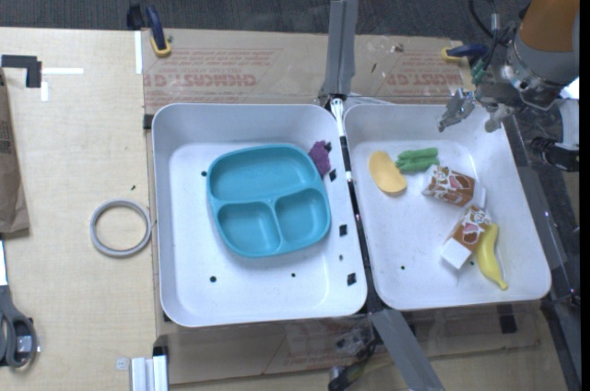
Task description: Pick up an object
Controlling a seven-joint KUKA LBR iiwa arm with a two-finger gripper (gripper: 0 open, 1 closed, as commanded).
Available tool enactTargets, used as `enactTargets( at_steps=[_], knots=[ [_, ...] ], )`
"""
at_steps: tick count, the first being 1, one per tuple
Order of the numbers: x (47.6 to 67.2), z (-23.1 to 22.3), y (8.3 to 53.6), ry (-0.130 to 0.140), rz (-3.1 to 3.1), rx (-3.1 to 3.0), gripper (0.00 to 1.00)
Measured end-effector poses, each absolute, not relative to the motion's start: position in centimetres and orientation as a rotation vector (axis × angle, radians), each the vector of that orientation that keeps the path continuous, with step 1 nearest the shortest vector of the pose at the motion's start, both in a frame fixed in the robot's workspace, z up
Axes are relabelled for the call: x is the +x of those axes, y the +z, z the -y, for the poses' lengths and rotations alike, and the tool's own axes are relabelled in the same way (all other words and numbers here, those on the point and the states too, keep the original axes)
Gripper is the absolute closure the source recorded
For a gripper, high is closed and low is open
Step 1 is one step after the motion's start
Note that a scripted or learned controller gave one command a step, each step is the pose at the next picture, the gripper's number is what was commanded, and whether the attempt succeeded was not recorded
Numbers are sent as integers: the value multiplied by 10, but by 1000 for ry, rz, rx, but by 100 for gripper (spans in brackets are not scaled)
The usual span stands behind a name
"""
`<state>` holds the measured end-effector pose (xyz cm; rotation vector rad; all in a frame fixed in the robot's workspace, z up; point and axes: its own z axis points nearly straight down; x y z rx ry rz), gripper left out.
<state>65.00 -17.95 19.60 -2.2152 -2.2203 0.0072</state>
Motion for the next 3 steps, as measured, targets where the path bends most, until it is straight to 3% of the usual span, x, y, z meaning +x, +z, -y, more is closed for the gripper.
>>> enactTargets(
  at_steps=[1,2,3],
  knots=[
    [577,150,116,-8,2550,-1859,0],
    [626,194,159,1,2736,-1542,0],
    [603,166,92,-1,2775,-1484,0]
  ],
)
